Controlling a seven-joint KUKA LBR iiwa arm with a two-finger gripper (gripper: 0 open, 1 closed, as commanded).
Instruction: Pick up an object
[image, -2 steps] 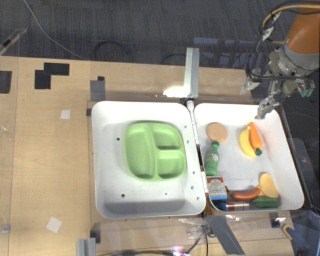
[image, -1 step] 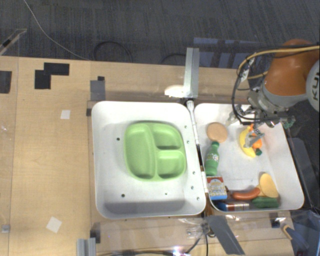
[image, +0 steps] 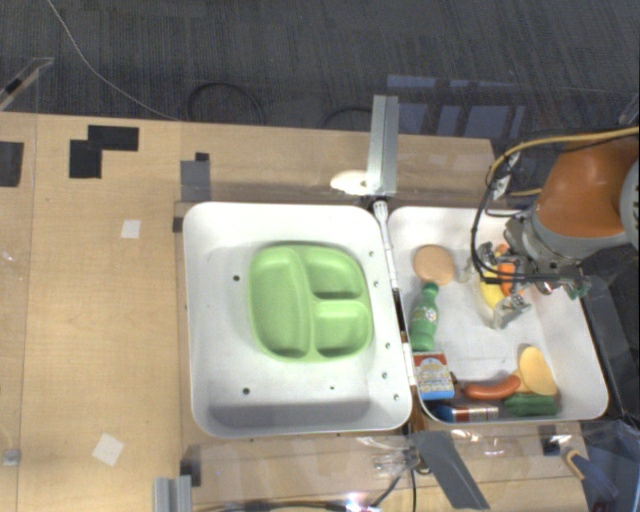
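A green divided plate (image: 308, 301) sits in the left bin (image: 215, 400), well apart from the fingers (image: 508, 305). In the right bin (image: 590, 400), a green bottle (image: 425, 316) and a tan round piece (image: 434, 264) lie to their left. The fingers hang low over a yellow item (image: 490, 293) just beside them; whether spread or pinching cannot be told. This looks like the reaching step; next comes closing on one object and lifting.

green bottle (image: 425, 316) label and small carton (image: 433, 378) print, both too blurred to read
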